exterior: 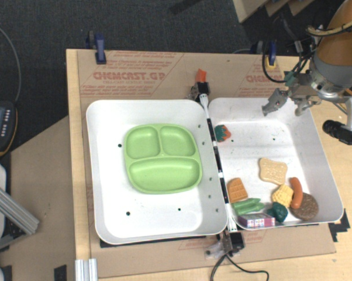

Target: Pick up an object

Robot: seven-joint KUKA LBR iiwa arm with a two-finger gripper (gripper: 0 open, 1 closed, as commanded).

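Progress on the pick looks close to nil: the gripper (286,102) hangs over the far edge of the right bin (246,122), its two fingers spread apart with nothing between them, so no object is held. Taking that right bin as the landmark, every candidate lies inside it and none is lifted. A small red and teal toy (223,133) sits against its left wall, toward the far end, and it is the piece nearest the gripper, though well apart from it. The rest crowd the bin's near right corner: a tan cracker-like toy (273,171), a waffle-like orange piece (237,189) nearer the left wall, a green pea pod (247,205), a yellow corn piece (283,195), an orange sausage-like toy (296,189), a brown round patty (305,206), a teal lump (279,213) and a small purple and white box (256,220) at the near wall. To the bin's left, the other bin (106,157) carries a green divided plate (162,158). What remains, as I judge it, is the whole job: choosing a piece, travelling over it, descending, closing and lifting. The isolated toy by the left wall seems the easier target; the packed corner pieces touch one another and may foul a grasp.
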